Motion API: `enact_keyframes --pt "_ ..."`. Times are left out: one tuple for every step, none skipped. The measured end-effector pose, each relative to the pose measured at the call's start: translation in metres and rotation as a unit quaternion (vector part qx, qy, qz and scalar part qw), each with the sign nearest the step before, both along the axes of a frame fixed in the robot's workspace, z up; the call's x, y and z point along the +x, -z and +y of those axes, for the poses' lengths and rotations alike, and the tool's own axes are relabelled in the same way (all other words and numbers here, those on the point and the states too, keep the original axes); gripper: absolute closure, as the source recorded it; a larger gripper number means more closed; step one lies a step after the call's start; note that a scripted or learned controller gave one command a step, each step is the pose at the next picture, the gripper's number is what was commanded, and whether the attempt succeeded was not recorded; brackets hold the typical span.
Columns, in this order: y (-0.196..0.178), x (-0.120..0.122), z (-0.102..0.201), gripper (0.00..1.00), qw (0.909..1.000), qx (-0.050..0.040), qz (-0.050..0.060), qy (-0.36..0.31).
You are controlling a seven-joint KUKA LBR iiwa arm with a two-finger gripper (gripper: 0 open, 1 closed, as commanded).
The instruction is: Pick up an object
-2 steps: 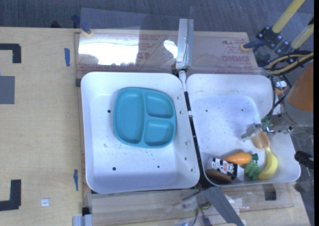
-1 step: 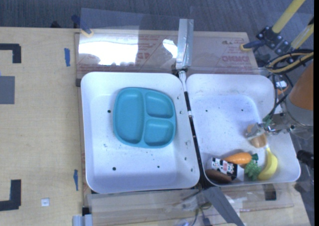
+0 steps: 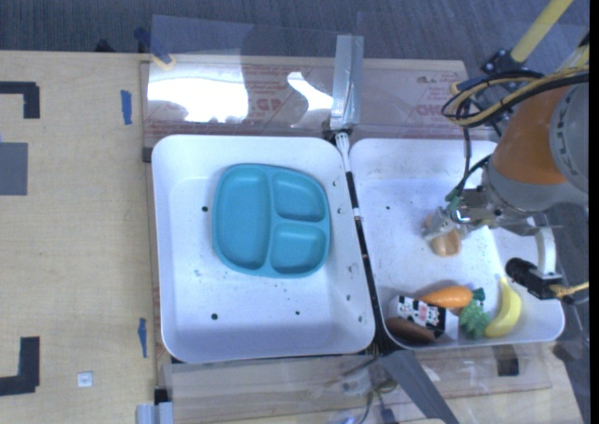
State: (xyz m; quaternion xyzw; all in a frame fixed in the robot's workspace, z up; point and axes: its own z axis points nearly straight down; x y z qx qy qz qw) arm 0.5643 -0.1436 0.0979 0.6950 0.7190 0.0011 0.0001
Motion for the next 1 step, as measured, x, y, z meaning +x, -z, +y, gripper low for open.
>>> enact_keyframes --pt "-0.0906 0.0337 0.0917 1.00 0.9998 0.0008 -0.003 0.022"
